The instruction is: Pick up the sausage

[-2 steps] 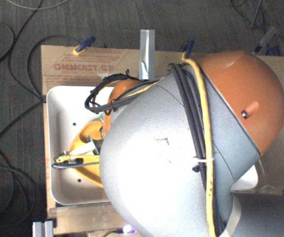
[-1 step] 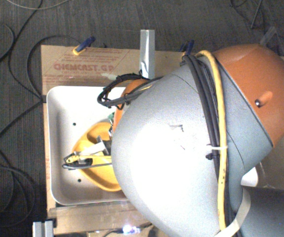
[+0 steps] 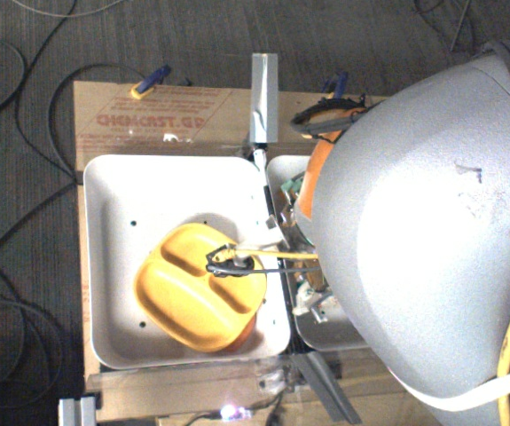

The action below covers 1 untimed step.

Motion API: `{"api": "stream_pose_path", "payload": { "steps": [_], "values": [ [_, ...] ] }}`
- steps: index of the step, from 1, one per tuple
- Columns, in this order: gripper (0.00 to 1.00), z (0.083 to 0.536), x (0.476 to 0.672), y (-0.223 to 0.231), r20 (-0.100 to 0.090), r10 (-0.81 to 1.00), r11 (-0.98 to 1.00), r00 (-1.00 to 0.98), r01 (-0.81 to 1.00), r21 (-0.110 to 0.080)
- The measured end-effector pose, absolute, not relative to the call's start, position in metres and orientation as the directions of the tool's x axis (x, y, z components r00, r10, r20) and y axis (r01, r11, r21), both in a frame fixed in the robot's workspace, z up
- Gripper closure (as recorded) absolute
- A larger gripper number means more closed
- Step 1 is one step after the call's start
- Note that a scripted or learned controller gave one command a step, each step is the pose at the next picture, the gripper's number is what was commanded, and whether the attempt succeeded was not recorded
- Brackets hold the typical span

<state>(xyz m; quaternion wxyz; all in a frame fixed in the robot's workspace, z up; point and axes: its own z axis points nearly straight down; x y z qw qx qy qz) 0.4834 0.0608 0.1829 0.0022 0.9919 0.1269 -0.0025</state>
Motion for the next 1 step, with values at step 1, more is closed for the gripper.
{"api": "stream_pose_path", "payload": {
  "steps": [1],
  "values": [
    [1.00,0.1909,0.4834,0.0614,-0.011,0.258,-0.966,0.966,0.258,0.007]
  ]
}}
